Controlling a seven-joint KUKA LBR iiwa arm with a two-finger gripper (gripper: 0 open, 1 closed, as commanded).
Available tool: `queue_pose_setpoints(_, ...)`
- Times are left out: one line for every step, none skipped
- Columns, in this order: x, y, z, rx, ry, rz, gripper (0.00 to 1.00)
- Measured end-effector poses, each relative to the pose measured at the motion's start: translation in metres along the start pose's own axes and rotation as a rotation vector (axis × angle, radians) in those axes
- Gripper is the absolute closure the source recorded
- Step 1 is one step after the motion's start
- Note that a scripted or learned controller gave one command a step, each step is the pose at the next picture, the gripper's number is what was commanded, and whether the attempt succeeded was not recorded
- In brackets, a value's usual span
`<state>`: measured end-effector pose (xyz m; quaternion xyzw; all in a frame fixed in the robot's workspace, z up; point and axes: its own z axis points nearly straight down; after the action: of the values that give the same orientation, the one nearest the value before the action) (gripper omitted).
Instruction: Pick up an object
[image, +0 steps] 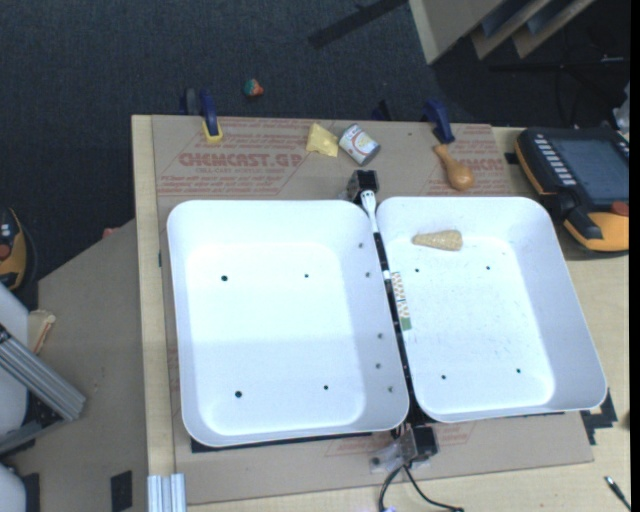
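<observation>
On the bench (160, 400), a brown board (250, 160) under the bins carries faint red print reading "CHEMCAST", with further letters cut off. Two blue clamps (208, 110) pin its far edge. Left bin (190, 300) sits flush against right bin (560, 300), a black strip (385, 290) running along their seam. Beyond them lie a yellow scrap (322, 140), a small printed box (359, 145) and an orange-brown handled piece (455, 168). Inside the right bin, near its far wall, rests a tan oblong object (438, 240). Dark carpet (120, 50) surrounds the bench; a black-and-orange pendant (580, 180) lies far right. I cannot tell the end effector's state.
</observation>
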<state>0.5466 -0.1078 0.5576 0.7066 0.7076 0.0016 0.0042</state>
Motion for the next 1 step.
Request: queue_pose_setpoints(0.0001,0.0007,-0.0108,-0.005,-0.002,0.0,1.0)
